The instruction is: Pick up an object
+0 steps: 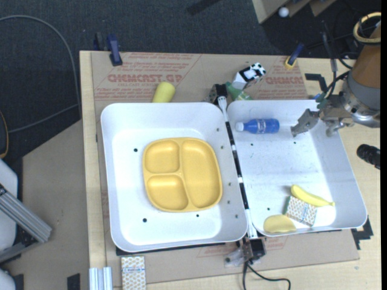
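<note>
The gripper (317,122) hangs open and holds nothing over the right bin's (338,162) far right corner. A blue bottle (259,125) lies at its 9 o'clock, apart. At 6 o'clock sit a banana (309,196), a checkered packet (301,211) and a yellow lump (279,224). The left bin (121,180) holds a yellow tray (181,174).

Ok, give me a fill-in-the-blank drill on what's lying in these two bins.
1. The yellow divided plate lies in the ____ bin.
2. The plate has ____ compartments.
3. The blue bottle lies on its side near the ____ wall of the right bin.
4. The banana lies near that bin's front-____ corner.

Missing words: left; three; back; right
</note>
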`<control>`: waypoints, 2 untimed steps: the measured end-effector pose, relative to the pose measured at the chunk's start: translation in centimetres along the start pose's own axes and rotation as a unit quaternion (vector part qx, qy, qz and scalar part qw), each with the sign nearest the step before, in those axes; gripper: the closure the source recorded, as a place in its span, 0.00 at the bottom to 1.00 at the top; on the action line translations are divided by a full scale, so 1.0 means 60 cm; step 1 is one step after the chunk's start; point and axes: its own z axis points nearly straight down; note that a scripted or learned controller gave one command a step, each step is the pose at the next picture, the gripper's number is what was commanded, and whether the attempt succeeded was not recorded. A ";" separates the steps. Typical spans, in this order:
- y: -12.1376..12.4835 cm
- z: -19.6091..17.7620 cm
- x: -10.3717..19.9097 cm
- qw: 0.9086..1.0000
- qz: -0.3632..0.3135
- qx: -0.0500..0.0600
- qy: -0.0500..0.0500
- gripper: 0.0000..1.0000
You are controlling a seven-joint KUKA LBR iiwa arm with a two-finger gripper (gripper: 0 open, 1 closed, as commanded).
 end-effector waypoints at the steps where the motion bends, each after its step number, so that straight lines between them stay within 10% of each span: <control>1: -0.082 0.168 -0.042 1.000 0.001 0.000 0.000 0.00; 2: -0.146 0.145 0.054 1.000 0.000 0.001 0.001 0.00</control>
